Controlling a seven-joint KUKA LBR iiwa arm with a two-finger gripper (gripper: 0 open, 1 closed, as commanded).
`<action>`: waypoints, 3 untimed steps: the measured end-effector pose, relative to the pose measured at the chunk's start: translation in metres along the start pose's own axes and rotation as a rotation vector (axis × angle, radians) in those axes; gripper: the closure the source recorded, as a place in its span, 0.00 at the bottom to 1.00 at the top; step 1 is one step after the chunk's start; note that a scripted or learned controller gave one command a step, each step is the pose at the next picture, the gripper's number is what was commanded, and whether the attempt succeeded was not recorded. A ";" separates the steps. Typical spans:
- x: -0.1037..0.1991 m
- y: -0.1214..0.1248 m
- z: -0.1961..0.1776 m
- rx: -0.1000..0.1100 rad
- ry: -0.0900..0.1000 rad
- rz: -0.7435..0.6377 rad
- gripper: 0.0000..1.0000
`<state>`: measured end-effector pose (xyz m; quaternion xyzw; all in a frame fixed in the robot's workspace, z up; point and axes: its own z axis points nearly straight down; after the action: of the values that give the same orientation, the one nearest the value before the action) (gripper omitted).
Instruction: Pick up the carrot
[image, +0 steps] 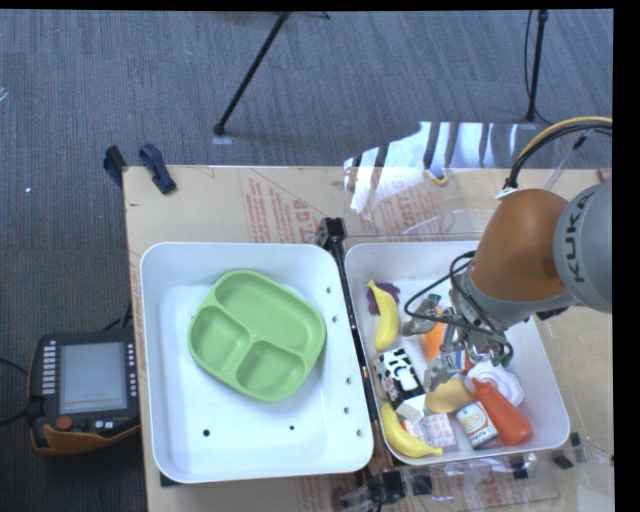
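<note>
Both bins (165, 300) are smooth white plastic with a slight sheen. Well to the left of the gripper (455, 345), the green divided plate (258, 333) is matt plastic. Just beside the gripper, the carrot (433, 340) has a smooth orange surface. Further left, the banana (385, 315) is smooth, glossy yellow. Below the gripper, the red bottle (497, 412) is glossy plastic. The bench top (250, 205) is matt brown cardboard with red print. The surrounding floor (100, 80) is rough grey carpet.

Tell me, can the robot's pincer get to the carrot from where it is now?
Probably yes. The pincer hangs right beside the carrot in the right bin, and nothing lies on top of the carrot. The banana and other toys sit close, though.
</note>
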<state>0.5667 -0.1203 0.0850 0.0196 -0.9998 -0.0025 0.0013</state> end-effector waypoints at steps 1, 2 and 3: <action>-0.002 0.001 -0.012 0.002 -0.005 -0.004 1.00; -0.002 0.002 -0.012 0.002 -0.004 -0.006 0.00; -0.004 0.004 -0.022 0.001 -0.008 -0.011 1.00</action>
<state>0.5707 -0.1159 0.1069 0.0252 -0.9997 -0.0021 -0.0026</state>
